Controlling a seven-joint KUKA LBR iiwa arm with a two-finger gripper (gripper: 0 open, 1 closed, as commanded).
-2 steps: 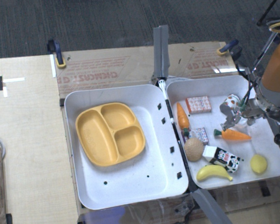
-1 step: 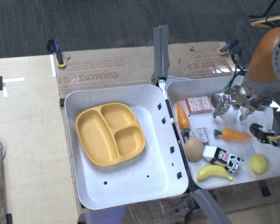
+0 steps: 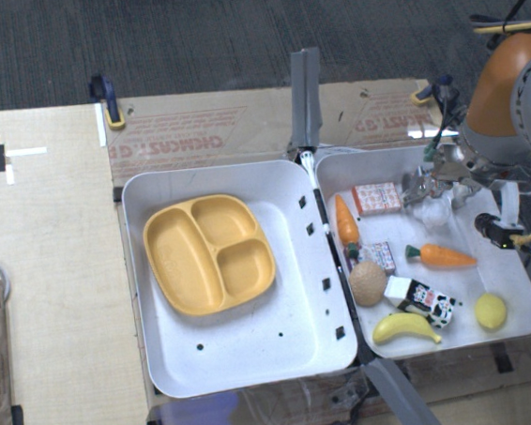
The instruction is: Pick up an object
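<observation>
I see the end effector [image 3: 430, 191] low at the upper right of the right bin [image 3: 522, 317]; whether its fingers are apart or together, I cannot tell. Just left lies a small printed box [image 3: 376, 198]. Below it: two carrots [image 3: 445, 255] [image 3: 345, 220], banana [image 3: 405, 328], lemon [image 3: 490, 311]. The left bin [image 3: 168, 359] holds a yellow divided plate [image 3: 209, 253].

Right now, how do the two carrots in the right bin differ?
The carrot by the divider lies roughly upright in the picture, along the bin's left wall; the other carrot lies nearly crosswise, mid-bin. The divider one shows no leaves; the other has a green top at its left end. The divider one sits beside the small box; the other lies below the hand. Both are orange and in the right bin.
</observation>
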